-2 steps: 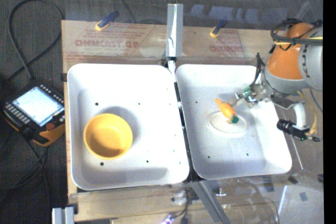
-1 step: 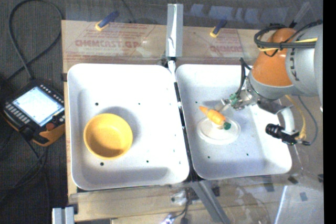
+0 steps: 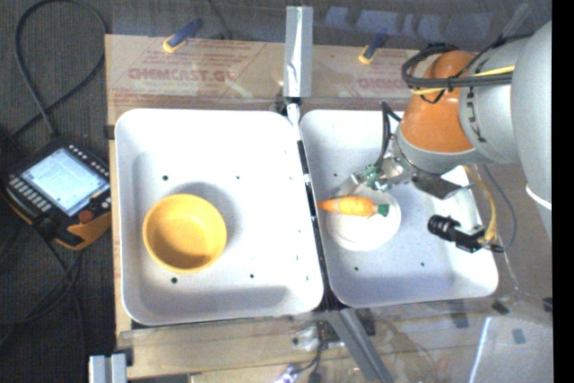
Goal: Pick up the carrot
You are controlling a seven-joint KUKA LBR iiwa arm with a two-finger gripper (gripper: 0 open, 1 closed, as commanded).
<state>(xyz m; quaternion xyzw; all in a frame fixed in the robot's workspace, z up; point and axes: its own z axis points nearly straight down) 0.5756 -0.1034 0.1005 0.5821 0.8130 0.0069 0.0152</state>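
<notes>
While carrot [image 3: 348, 207] is seen lying flat on white disc [image 3: 363, 226], centre-right of frame in right bin [image 3: 466, 282], gripper [image 3: 375, 177] hangs just above-right; jaw state cannot be told. Risk est.: carrot nudged off by off-centre descent

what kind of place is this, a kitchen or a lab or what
Most likely a robotics lab or test cell, not a kitchen: a robot arm reaches over two white bins, a teach pendant sits beside them, and loose cables run across the carpet.
</notes>
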